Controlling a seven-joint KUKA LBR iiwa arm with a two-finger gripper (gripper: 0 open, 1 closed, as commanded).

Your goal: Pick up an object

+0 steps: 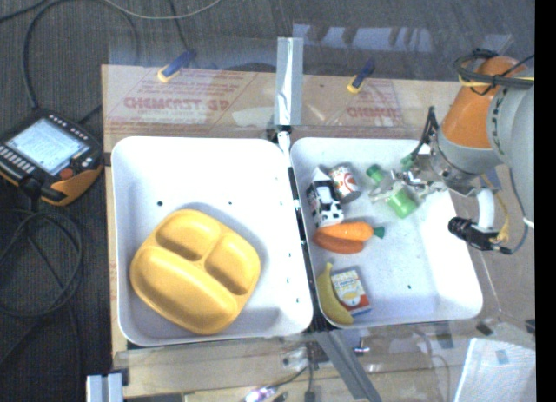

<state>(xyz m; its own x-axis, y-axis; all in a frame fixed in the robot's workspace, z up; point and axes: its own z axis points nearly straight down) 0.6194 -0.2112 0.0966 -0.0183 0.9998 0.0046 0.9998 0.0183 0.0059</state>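
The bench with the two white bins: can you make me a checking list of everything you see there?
Surface: left bin and right bin sit side by side on the bench.
Job's things: in the right bin, a carrot, a banana, a small box, a black-and-white toy, a red-and-white can and a green item.
Clutter: a yellow divided tray lies in the left bin.
Grippers: the gripper is low over the right bin's far side, beside the green item; whether it holds anything cannot be told.
Cables: black cables lie on the floor at left.
Surroundings: a handheld control pad lies on the dark carpet.
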